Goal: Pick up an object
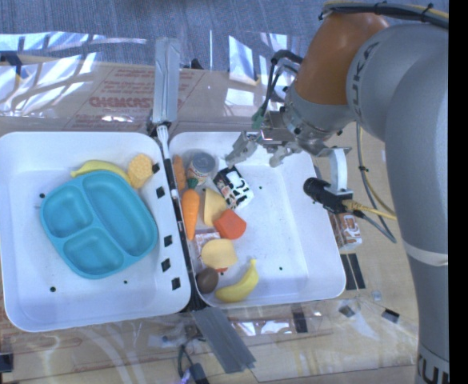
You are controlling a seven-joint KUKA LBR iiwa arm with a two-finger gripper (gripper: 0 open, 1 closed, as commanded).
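Note:
My gripper (259, 152) hangs over the back of the right bin (298, 238), its two fingers (240, 148) spread apart with nothing between them. Just below and in front of the left finger lies a black-and-white cow-patterned carton (235, 188). Around the carton sit a silver can (202, 165), a carrot (190, 210), a pale yellow wedge (212, 206) and a red-orange block (230, 224). Nearer the front lie a yellow round fruit (218, 254), a brown kiwi (207, 279) and a banana (238, 285).
The left bin (26, 278) holds a blue divided plate (98, 222), a banana (98, 168) and a round waffle-like biscuit (141, 166). The objects crowd the right bin's left side, against the wall between the bins. The arm's grey body (394, 134) looms over the right edge.

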